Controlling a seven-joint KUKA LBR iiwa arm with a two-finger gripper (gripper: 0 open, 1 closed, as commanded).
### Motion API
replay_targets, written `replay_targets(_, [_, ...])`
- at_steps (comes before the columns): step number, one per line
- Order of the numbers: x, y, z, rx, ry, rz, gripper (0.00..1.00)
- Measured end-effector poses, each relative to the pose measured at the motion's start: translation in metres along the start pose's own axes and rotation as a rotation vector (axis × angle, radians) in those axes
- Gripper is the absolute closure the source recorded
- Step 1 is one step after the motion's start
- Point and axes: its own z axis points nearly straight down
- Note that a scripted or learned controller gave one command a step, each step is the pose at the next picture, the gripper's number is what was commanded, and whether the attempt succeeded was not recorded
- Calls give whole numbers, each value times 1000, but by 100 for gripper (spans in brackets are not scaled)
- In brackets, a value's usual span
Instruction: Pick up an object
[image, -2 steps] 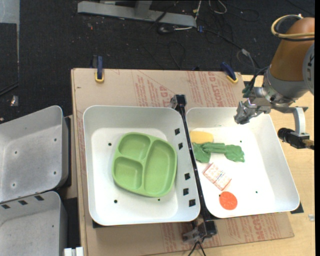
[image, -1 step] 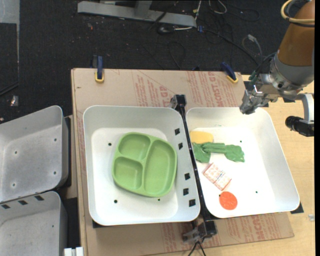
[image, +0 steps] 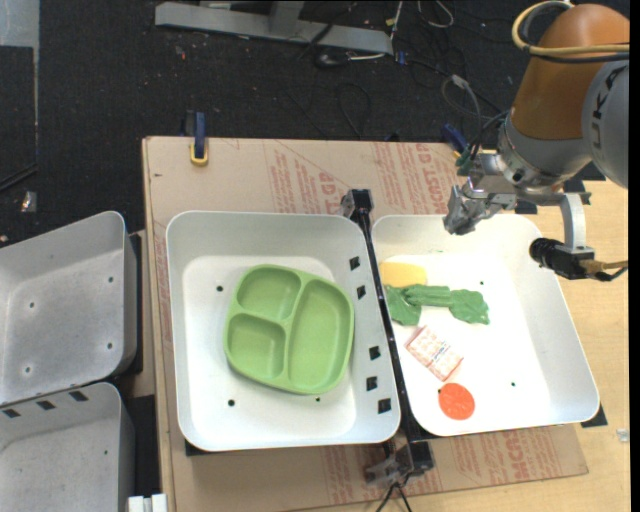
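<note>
White, shallow and side by side: left bin (image: 190, 300) and right bin (image: 540, 330) on the brown bench board (image: 290, 170). The grey arm (image: 570, 90) with its orange band reaches in from the right; its gripper (image: 462, 222) hangs over the right bin's far-left corner, nothing seen between the tips, and I cannot tell whether they are apart or together. A light-green three-compartment tray (image: 290, 328) lies flat in the left bin. In the right bin: a crumpled green cloth-like piece (image: 438, 302), touching a yellow piece (image: 404, 272) behind it; nearer, a small pink-and-white packet (image: 433, 350); nearest, an orange-red disc (image: 457, 401).
</note>
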Motion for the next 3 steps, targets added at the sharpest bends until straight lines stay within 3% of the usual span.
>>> replay_targets(3, [146,-13,23,0,0,0,100])
